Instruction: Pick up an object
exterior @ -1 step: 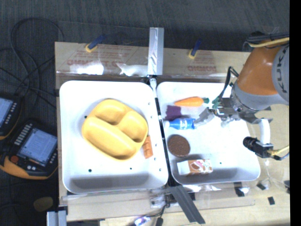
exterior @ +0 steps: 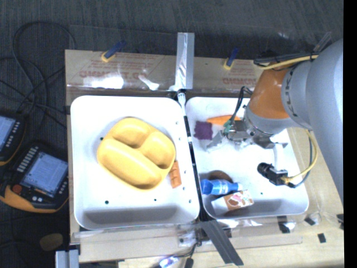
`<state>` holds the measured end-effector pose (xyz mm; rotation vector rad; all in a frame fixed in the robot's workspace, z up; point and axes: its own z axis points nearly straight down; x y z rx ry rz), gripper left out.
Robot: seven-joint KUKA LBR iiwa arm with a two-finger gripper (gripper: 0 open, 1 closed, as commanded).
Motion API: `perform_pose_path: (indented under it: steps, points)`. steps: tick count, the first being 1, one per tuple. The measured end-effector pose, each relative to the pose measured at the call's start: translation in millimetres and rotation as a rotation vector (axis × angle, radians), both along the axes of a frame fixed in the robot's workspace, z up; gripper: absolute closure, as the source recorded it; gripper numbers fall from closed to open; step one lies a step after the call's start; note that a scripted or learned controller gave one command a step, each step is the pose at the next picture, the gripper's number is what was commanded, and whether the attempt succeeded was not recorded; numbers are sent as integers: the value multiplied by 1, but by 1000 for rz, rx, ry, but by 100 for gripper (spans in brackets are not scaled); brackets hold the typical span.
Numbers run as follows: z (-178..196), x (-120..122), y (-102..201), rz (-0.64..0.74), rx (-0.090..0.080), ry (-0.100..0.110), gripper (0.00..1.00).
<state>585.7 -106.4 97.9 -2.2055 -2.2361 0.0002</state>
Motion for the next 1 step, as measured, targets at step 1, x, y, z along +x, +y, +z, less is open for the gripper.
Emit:
perform_pose_path:
  steps: [1]
  points:
    - [-12, 79, 3, -105, 0, 21, 0]
